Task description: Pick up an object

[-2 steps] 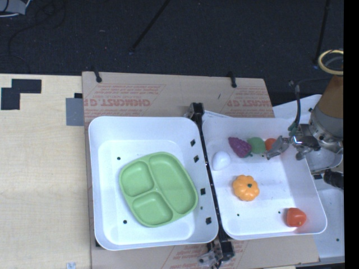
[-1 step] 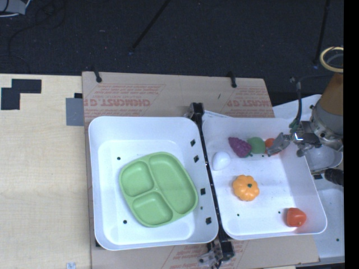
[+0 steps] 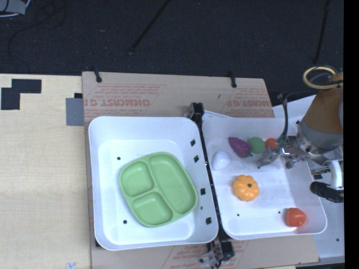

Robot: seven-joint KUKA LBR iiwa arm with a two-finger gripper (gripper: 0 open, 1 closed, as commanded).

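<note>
Bins of shallow white plastic sit side by side on the table, on a sheet of printed brown cardboard (image 3: 168, 97). The left white bin (image 3: 106, 144) holds a light green plastic tray with three compartments (image 3: 157, 189), lying flat and turned at an angle near the bin's middle. The right white bin (image 3: 269, 217) holds five small items. A purple toy bunch of grapes (image 3: 240, 147), a green round toy (image 3: 257, 144) and a small orange-red toy (image 3: 271, 143) form a row near the far wall, the purple and green ones touching. A white egg-shaped object (image 3: 221, 161) lies just beside the divider between the bins, near the grapes. An orange toy pumpkin with a green stem (image 3: 246, 188) rests near the middle of the bin floor. A red rounded toy (image 3: 295, 217) sits in the near right corner, well apart from the others. The grey arm with orange band (image 3: 325, 114) reaches in from the right, and its gripper (image 3: 276, 158) hangs over the right bin, just beside the orange-red toy. Its fingers (image 3: 267, 159) appear spread, with nothing between them.
</note>
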